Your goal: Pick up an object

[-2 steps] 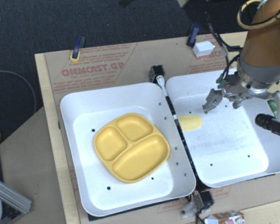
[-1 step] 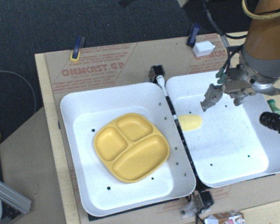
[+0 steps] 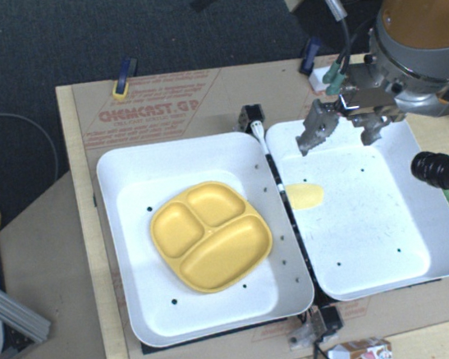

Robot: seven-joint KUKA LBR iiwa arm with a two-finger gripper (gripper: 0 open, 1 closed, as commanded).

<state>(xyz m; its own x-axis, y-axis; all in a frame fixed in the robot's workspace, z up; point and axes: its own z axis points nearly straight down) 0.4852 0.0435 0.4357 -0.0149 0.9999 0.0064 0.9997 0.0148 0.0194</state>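
yellow divided plate (image 3: 210,236) lying in left bin (image 3: 117,181); gripper (image 3: 340,132) hovering over right bin (image 3: 425,188), fingers (image 3: 315,130) spread, grasping nothing.

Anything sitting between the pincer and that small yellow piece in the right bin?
No. In the camera view, only bare white floor of the right bin separates the open pincer from the small yellow piece.
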